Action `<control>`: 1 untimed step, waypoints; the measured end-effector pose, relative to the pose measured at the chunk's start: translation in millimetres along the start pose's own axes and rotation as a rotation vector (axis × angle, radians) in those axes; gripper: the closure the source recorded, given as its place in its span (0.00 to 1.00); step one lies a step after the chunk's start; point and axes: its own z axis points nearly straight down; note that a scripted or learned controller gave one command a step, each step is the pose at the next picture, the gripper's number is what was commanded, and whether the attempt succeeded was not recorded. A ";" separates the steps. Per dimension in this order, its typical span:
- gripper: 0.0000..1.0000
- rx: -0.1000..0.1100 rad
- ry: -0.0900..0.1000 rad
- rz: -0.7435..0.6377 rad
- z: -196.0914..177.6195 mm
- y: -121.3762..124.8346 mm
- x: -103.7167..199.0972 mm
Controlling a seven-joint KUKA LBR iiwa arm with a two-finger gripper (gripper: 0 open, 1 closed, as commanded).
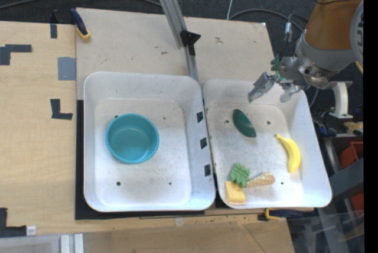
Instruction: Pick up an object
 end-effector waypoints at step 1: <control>0.00 0.000 0.000 0.000 -0.1 0.0 -0.1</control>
